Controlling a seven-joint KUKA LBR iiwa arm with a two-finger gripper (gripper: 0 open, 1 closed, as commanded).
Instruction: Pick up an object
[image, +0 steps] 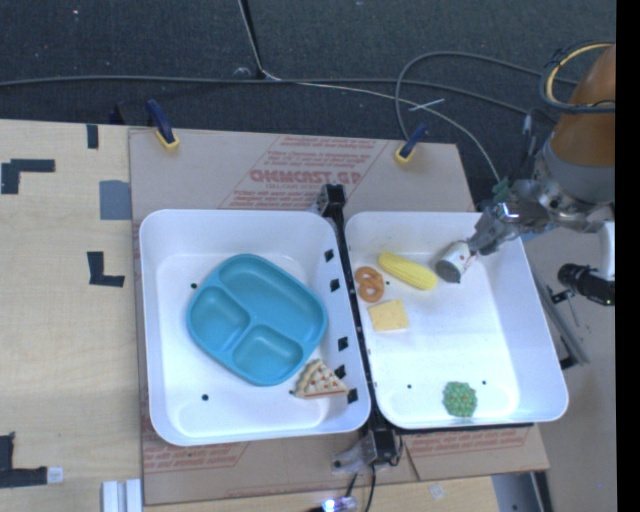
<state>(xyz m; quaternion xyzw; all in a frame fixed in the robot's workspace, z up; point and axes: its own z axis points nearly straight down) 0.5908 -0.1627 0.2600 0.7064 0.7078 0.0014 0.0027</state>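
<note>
My gripper (455, 264): hanging over the upper part of the right bin (520, 330), tilted in from the far right corner, tip just beside the corn cob (408, 271).
My fingers: I cannot tell whether they are apart or together; the tip reads as one pale, rounded blob, and nothing shows between them.
Corn cob: lying flat on the right bin's floor, yellow, slanted, its right end nearest my tip. I can't make out whether I touch it or sit just clear of it.
Pretzel (369, 283): just left of the corn cob, against the wall between the bins.
Cheese slice (390, 316): just below the corn cob, flat on the floor.
Broccoli (460, 399): well below the corn cob, near the right bin's front wall.
Left bin (160, 300): well left of the corn cob, holding a blue divided plate (258, 318) and a waffle wedge (320, 380) at the plate's lower right.
Done: as I judge it, only the approach; I am down near a candidate.
Left: the whole pick. Every item lies on a bin floor, so closing on one, most likely the corn cob, and lifting it clear both remain.
Progress: early, by my reckoning.
</note>
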